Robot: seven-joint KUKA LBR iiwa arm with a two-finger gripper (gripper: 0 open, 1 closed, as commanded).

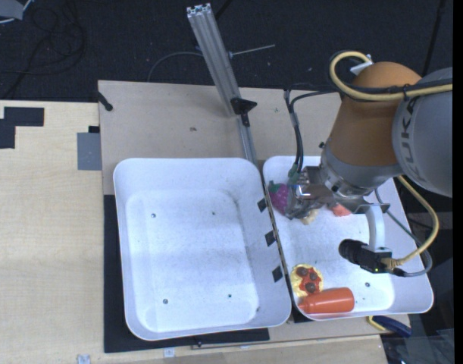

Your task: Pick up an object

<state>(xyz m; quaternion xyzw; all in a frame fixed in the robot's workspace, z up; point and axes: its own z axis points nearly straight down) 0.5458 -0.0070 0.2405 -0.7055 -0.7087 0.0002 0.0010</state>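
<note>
The arm reaches in from the right and its gripper (301, 202) is low in the right bin (413, 298), near that bin's upper left corner. A purple object (279, 196) lies just left of the gripper, touching or nearly touching it. A small cream piece (310, 218) pokes out below the gripper, and a small red-orange item (341, 211) lies to its right under the wrist. At the bin's front lie a red-orange cylinder (326, 301) and a yellow object with dark red spots (306, 278). The wrist hides how the fingers stand.
The left bin (132, 177) lies beside the right one, with black clips (270, 237) along their shared rim. A metal rail (220, 55) slants up behind the bins. A black part on a cable (364, 255) hangs over the right bin.
</note>
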